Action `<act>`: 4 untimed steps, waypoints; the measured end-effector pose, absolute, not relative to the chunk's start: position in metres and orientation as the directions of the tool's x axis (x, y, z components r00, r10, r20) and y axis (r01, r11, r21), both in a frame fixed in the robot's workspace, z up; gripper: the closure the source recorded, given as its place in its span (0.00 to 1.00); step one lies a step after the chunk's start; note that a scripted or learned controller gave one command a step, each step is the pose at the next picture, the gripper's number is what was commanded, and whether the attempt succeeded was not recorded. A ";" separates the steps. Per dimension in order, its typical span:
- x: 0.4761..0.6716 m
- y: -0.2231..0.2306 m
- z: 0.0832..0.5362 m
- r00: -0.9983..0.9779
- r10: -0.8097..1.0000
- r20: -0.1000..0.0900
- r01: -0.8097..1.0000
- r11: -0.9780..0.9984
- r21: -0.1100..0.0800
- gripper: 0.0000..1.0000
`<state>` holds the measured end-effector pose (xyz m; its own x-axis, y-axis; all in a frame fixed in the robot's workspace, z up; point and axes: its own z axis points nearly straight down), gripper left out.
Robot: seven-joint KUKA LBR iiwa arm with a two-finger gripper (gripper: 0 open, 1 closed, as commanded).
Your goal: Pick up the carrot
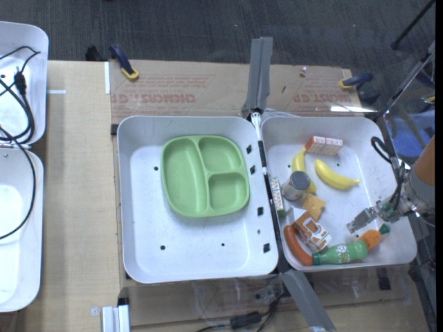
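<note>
Cardboard covered the table (208, 88) behind two white bins, and dark carpet lay beyond that. We start at the near edge of the right bin (398, 185), where the clutter was thickest. A green bottle (340, 254) lay on its side along the near wall, with a sausage (296, 246) and a small printed carton (313, 232) just to its left. The carrot (372, 238) sat at the bottle's cap end, close to touching it, tucked toward the bin's near right corner.

Our pincer (365, 218) hung just above and to the left of the carrot, with nothing between its fingers; at this size we could not tell whether they were spread or closed.

We judged the main risk to be the crowding. The bottle lay so close that a finger coming down could land on it, roll it, or shove the carrot into the corner. The bin wall nearby left little room for the outer finger, and a collision there could spoil the grip. The carrot's tapered shape could also let it squirt out of a pinch taken near its tip.

Farther back lay a tin can (299, 183), two bananas (335, 174) and a small box (324, 145). The left bin (138, 185) held a green divided plate (205, 176).
</note>
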<state>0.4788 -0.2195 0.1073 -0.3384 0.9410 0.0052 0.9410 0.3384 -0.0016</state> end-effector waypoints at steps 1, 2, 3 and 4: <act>0.478 -0.218 0.090 -0.338 0.941 0.007 0.941 0.338 -0.001 0.00; 0.479 -0.219 0.099 -0.336 0.942 0.004 0.942 0.336 -0.002 1.00; 0.479 -0.219 0.099 -0.336 0.942 0.005 0.942 0.336 -0.002 0.00; 0.479 -0.219 0.108 -0.336 0.942 0.004 0.942 0.336 -0.001 1.00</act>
